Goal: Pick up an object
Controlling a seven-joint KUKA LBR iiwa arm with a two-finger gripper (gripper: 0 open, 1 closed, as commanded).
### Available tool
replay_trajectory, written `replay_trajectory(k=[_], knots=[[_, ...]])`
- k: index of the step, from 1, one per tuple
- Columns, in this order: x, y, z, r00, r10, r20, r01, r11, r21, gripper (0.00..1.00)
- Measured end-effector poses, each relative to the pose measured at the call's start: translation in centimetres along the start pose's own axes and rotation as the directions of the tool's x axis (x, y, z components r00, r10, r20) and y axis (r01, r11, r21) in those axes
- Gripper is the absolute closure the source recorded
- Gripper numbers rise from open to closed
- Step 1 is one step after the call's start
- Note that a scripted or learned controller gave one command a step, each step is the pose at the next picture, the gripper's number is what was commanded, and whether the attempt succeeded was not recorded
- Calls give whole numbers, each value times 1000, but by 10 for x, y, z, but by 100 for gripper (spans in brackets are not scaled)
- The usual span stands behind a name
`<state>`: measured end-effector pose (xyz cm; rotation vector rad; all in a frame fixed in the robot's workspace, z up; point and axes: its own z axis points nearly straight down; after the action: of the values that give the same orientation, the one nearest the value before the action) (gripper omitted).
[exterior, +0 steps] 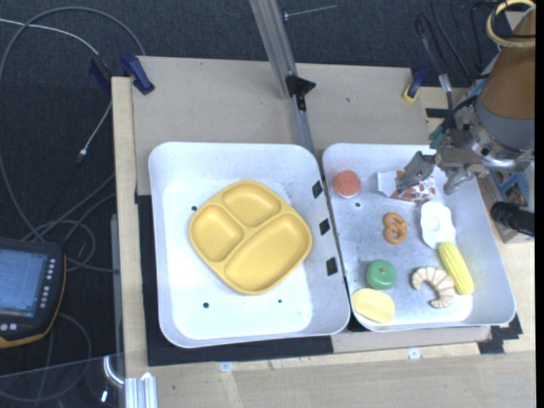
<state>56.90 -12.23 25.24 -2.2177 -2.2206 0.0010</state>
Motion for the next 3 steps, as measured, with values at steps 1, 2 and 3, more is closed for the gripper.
replay_trajectory(k=[1,2,3], knots=[[0,0,0,1000,0,0,0,1000,0,0],[4,9,50,1000,0,0,0,1000,4,0],[11,4,111,1000,1,-1,-1,1000,6,0]])
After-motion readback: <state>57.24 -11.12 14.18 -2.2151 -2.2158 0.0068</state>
